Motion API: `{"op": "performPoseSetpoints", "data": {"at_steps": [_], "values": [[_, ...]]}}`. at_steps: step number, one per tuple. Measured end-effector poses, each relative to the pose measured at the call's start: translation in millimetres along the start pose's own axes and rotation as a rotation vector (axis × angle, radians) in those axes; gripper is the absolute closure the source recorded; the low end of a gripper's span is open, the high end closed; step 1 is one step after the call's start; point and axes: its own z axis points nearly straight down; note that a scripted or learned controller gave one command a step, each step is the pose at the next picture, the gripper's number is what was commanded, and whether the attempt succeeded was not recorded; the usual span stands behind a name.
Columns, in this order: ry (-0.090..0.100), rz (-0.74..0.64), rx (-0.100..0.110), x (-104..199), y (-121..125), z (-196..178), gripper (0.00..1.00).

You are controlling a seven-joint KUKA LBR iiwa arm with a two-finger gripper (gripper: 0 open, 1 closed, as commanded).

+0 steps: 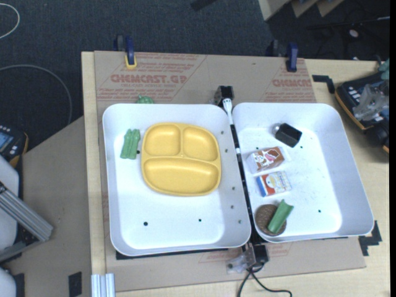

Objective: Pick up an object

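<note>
The right bin [334, 166] holds a small black block [288, 133], a red and white packet [267, 158], a blue, white and red packet [273, 182], and a green stick [281, 215] lying across a brown disc [265, 216]. In the left bin [124, 215] a yellow divided plate [179, 159] lies next to a green ridged piece [130, 144]. At the right edge, outside the bins, a blurred grey mechanism that looks like my gripper [372, 101] hangs well clear of every object.
A small green item [145, 99] lies on the board just behind the left bin. Blue clamps [129, 49] [291, 57] hold the board at the back. A cable [253, 277] trails off the front edge.
</note>
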Motion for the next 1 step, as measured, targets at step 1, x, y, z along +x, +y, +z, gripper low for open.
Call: {"op": "performPoseSetpoints", "data": {"at_steps": [1], "values": [[0.002, -0.002, 0.006, 64.8, -14.1, -102.7, 1.0]]}}
